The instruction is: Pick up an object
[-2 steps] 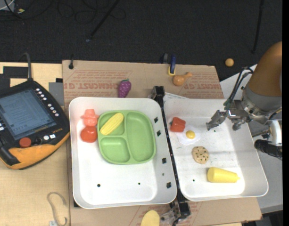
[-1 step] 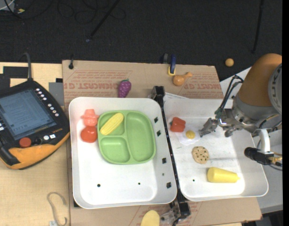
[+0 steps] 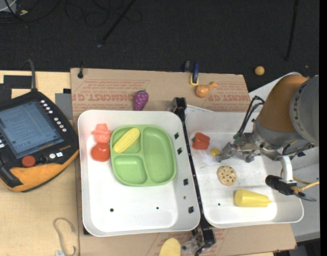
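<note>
Gripper (image 3: 223, 154): low in the right bin (image 3: 291, 215), reaching in from the right on the grey arm (image 3: 307, 116) with its orange band (image 3: 278, 108). Whether it is released or clenched cannot be told from this view; nothing is seen gripped.

Candidate objects, right bin:
- Small yellow piece (image 3: 215, 151), just beside the gripper tip, possibly touching it.
- Red pepper-like toy (image 3: 201, 141), near, to the tip's left.
- Cookie (image 3: 226, 175), near, below the tip.
- Yellow lemon-like toy (image 3: 250, 199), farther toward the front edge.

Left bin (image 3: 99, 217): green divided tray (image 3: 155, 167) bearing a corn cob (image 3: 126, 140) in its upper-left compartment; red and pink toys (image 3: 101, 143) beside the tray.

Handling note, as judgement: the small yellow piece appears the nearest target. A good attempt would centre it between the jaws before closing, descend fully to the bin floor since the piece sits low, and lift straight up. Flat items such as the cookie likely offer a poor grip; the red toy looks bulkier and easier.
</note>
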Available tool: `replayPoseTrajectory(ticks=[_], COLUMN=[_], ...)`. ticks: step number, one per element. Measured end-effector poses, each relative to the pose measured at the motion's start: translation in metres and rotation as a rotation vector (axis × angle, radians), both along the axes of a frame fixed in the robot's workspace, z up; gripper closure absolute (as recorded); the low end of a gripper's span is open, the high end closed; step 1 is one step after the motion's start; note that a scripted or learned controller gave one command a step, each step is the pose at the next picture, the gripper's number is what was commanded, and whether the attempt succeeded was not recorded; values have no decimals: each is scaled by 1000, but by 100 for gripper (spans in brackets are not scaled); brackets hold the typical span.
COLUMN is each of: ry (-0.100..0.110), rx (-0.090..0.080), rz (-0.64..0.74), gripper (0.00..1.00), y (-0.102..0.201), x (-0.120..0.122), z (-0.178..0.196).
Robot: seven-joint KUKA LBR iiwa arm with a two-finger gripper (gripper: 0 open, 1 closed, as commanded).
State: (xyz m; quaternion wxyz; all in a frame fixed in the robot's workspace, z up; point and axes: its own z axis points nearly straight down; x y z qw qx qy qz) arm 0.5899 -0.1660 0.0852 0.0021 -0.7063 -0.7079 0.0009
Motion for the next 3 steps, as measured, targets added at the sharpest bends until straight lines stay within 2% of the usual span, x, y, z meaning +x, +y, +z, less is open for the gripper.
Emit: replayPoseTrajectory(ticks=[1,3], ry=[-4,-7], rx=[1,-3], rz=[-3,-1], gripper=[100,100], y=[-1,-9], x=[1,16], z=[13,115])
